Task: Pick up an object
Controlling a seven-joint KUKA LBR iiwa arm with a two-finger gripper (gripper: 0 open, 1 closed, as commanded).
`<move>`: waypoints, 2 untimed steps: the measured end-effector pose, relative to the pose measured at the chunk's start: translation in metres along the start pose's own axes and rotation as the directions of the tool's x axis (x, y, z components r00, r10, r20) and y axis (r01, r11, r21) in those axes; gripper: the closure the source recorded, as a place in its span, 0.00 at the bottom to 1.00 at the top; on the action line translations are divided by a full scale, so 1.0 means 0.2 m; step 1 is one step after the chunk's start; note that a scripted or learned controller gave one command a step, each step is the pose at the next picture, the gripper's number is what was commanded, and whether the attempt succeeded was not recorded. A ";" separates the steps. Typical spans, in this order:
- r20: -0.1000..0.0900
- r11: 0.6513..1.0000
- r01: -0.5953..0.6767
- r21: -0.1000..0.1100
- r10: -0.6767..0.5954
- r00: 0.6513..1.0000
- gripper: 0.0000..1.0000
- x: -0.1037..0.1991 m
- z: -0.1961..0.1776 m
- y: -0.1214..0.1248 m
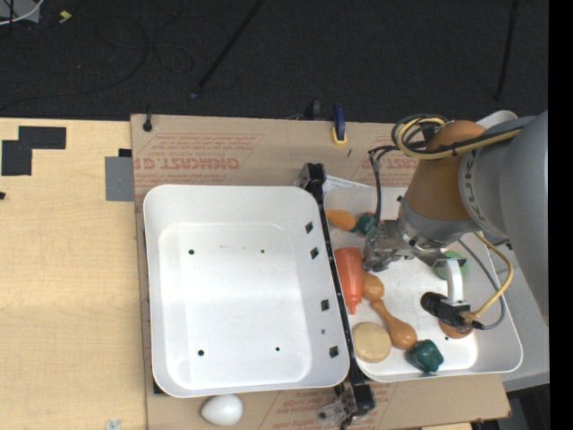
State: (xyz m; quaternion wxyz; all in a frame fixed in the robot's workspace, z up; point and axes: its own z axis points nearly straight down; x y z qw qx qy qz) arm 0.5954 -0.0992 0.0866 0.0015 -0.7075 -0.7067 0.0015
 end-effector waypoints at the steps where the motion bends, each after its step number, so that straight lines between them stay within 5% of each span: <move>1: 0.018 1.000 -0.004 -0.005 0.004 1.000 0.00 -0.05 -0.02 0.01; 2: 0.005 1.000 -0.001 -0.009 0.001 1.000 0.00 -0.01 -0.04 0.25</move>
